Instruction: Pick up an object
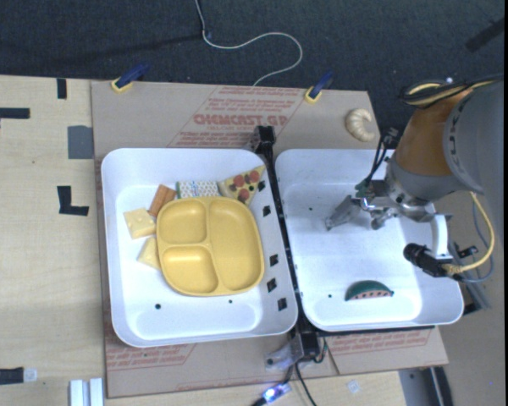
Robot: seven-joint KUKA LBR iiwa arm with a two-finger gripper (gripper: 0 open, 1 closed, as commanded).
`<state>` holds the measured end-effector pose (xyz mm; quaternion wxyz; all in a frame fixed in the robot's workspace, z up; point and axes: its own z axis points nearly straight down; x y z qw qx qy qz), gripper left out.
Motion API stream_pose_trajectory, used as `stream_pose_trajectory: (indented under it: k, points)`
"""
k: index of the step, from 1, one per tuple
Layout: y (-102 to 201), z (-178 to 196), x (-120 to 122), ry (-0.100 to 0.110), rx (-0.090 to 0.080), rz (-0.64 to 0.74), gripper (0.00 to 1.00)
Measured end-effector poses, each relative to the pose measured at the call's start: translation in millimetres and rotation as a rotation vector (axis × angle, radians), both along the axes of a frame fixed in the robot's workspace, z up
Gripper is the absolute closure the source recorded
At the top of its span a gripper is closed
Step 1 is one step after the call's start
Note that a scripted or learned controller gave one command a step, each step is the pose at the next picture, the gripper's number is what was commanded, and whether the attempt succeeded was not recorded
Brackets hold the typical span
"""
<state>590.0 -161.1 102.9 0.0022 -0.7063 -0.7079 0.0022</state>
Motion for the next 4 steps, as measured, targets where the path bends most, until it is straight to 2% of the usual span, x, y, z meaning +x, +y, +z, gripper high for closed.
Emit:
stream_pose_trajectory:
  k: [1,2,3,4]
  points:
    - [1.0,-19.3,0.0,-0.004,-0.001,0.0,0.0]
    - [1.2,-7.6,0.9,-0.007,-0.002,0.0,1.0]
    - [4.4,54.4,7.1,-0.011,0.0,0.0,1.0]
    - [6.8,97.3,5.7,-0.009,0.0,0.0,1.0]
